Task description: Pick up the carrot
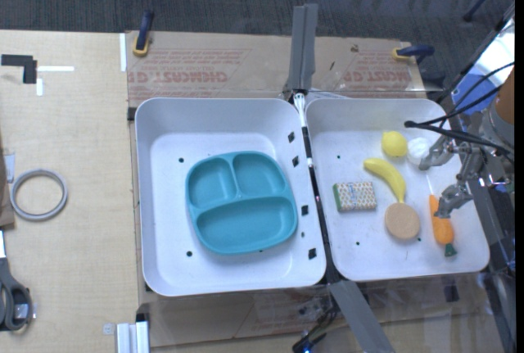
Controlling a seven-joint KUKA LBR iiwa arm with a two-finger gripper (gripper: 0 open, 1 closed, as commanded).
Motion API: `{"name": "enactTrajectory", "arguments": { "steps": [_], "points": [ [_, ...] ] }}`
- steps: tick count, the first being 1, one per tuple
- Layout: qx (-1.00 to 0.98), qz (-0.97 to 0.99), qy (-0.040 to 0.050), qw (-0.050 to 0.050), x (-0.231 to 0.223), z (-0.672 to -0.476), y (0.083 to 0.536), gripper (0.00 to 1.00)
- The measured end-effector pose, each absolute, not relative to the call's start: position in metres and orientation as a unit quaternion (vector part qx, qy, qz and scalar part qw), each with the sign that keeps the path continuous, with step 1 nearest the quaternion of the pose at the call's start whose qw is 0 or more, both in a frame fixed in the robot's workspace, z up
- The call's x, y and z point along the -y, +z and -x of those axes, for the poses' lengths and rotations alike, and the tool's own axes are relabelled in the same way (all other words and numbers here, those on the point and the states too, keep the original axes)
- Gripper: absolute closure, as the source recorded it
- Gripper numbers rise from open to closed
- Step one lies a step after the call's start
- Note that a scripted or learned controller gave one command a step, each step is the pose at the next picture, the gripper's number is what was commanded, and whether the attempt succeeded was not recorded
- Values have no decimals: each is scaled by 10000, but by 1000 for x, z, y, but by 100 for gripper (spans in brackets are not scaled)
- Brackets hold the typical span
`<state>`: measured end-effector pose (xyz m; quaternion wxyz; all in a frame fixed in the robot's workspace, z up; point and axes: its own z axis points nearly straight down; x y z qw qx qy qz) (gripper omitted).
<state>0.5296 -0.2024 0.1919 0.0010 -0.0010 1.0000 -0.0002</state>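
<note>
Pale wooden bench (74, 97) under a dark carpeted floor strip at the top; a sheet of brown cardboard (213, 69) lies beneath two white bins set side by side. Left bin (155, 147) holds a blue divided plate (241, 202), sitting flat near the middle. Right bin (344, 126) holds several items: a lemon (395, 144) toward the far side, a banana (388, 178) just below it, a small patterned sponge block (354, 196) left of the banana, a round tan biscuit-like disc (402, 222) just beneath the banana's tip.

Carrot (442, 228) lies near the right bin's right wall, roughly lengthwise toward the near edge, green stub at the near end, just right of the disc.

Gripper (438, 183) reaches in from the right, over the right bin. Its two metal fingers (453, 197) stand spread apart, one near the lemon, the other right above the carrot's far end. Nothing sits between them. Whether the lower finger touches the carrot, cannot tell.

Off the bins, left bench: a grey tape ring (37, 194) and scissors (15, 302) at the near left edge. Two clamps with yellow ends on the cardboard's far edge (144, 36).
</note>
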Motion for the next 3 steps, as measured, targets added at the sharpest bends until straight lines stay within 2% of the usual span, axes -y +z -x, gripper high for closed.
{"name": "enactTrajectory", "arguments": {
  "steps": [1,2,3],
  "points": [
    [-9940,1090,-3,16,221,-536,92,0],
    [-9937,1119,-10,43,218,-539,103,100],
    [-9934,1141,-20,71,217,-541,114,100]
  ]
}}
